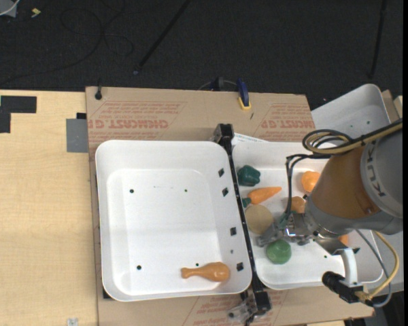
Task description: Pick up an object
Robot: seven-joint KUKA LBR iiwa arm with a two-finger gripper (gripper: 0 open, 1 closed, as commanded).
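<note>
Just left of the gripper (283, 231), a green ball (279, 252)

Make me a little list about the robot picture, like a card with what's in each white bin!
left bin: one orange drumstick-shaped toy near the front wall
right bin: dark green toy, orange carrot, tan ball, green ball, another orange thing partly behind the arm
arm: grey with orange band, reaching over the right bin
end effector: low among the toys, between the tan ball and green ball; nothing seen held
under the bins: brown cardboard
</note>
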